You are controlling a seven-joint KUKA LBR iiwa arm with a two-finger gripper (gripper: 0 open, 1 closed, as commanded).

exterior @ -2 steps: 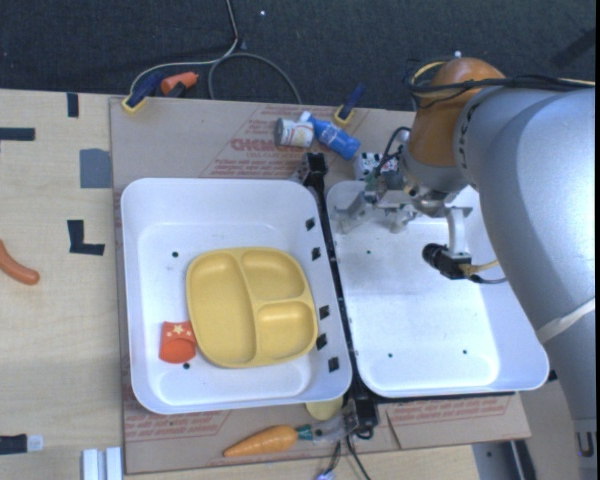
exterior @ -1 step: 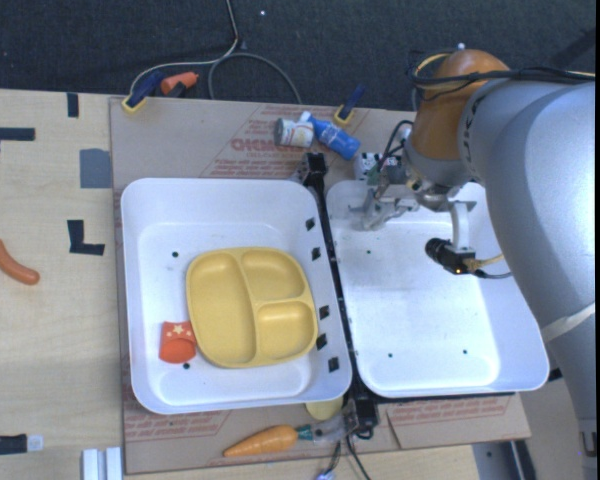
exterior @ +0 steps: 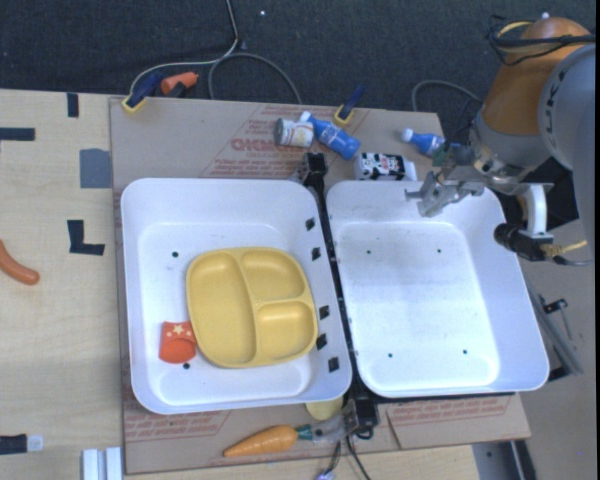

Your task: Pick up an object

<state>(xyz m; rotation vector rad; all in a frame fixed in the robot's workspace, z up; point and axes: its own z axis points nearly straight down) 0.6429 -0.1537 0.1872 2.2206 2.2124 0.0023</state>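
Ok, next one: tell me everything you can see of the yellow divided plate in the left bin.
The yellow plate is a rounded-square tray that looks like matte plastic, moulded into three compartments: one long one on its left, two smaller on its right. It lies flat, right side up, slightly rotated, on the floor of the left bin, nearer the front. A small orange-red block sits against its lower-left edge. Its compartments hold nothing visible.

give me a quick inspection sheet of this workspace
surface: cardboard sheet on a wooden bench, bearing left bin and right bin
job's things: yellow divided plate and orange cup in the left bin
clutter: carrot at the front edge, sausage on the bench, bottles behind the bins
grippers: gripper over the right bin's back rim, holding nothing seen
cables: black cable trailing behind the cardboard
surroundings: dark floor
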